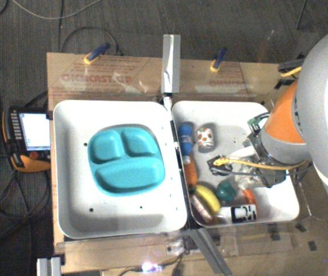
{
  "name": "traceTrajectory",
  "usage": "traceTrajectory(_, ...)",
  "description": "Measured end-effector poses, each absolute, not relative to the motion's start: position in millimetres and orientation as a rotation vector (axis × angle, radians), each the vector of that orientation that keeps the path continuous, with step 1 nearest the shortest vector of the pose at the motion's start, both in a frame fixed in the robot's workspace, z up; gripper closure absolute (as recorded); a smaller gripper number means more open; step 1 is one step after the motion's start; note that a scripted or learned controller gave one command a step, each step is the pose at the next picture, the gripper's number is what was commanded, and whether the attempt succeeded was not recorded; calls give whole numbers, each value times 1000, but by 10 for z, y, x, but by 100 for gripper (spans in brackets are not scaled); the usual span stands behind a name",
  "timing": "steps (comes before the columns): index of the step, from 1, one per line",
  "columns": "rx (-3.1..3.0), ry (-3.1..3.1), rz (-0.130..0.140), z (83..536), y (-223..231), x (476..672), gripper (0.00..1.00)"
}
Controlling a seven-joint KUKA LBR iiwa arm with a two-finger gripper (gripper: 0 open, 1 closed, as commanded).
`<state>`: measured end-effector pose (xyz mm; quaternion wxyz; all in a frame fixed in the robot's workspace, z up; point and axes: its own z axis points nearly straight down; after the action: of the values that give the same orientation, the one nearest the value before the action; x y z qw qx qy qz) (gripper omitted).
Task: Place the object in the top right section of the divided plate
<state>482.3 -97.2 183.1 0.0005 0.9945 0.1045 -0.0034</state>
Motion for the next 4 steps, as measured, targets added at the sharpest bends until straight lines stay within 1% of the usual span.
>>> traceTrajectory(1, 3096, 529, -10, 1820, -1500, 4897, 100)
traceTrajectory(2, 3071, 657, -8, 2631, -1498, 5045, 100)
traceTrajectory(3, 3074, 653, -9, 2229, -221, 5026, 100)
traceTrajectory(4, 3035, 811, -12, 2038, 730, 5383, 100)
